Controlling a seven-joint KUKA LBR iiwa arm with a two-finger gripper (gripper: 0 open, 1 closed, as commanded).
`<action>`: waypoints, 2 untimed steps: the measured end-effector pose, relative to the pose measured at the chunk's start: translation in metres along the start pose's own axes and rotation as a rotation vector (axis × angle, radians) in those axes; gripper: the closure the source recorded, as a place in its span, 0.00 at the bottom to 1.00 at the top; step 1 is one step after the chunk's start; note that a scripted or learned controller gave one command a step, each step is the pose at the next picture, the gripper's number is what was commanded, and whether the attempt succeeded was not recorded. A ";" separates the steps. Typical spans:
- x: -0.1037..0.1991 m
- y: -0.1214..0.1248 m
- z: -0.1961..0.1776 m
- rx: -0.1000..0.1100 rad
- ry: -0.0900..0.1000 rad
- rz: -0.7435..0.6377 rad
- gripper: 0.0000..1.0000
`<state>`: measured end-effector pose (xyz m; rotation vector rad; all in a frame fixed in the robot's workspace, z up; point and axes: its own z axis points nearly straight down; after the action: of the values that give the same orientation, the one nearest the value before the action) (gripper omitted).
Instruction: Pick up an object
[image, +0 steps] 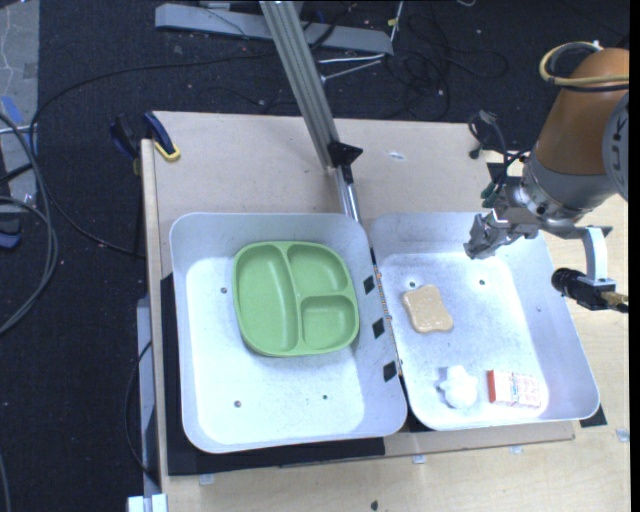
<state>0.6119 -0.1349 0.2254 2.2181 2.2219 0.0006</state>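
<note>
In the right bin lie three things: a tan slice of toast near its left side, a small white lump at the front, and a red and white box beside that lump. My gripper hangs over the bin's back edge, up and to the right of the toast and well apart from it. Nothing shows between its fingers.
The left bin holds a green divided plate. A grey metal pole slants down from the back to the seam between the bins. The bench's bare wood runs behind both bins.
</note>
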 end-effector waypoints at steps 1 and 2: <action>0.056 -0.001 0.009 0.003 0.003 -0.006 1.00; 0.110 -0.004 0.015 0.003 0.003 -0.006 1.00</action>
<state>0.6082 -0.0248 0.2099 2.2147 2.2309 0.0003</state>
